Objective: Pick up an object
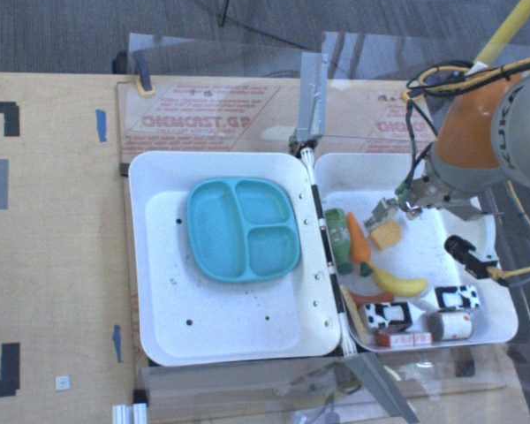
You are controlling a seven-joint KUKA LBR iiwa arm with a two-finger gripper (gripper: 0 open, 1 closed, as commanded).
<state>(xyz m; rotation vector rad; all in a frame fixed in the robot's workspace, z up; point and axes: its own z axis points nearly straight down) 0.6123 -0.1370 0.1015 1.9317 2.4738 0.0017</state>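
Because the gripper hangs low over the right bin with a yellow block just beneath it, a crooked descent could nudge the block away instead of catching it. I cannot tell how wide the gripper stands, and nothing shows between its tips. The carrot and green bottle lie just left of the block, the banana nearer, crowding any approach. In the left bin rests a blue plate, well apart.
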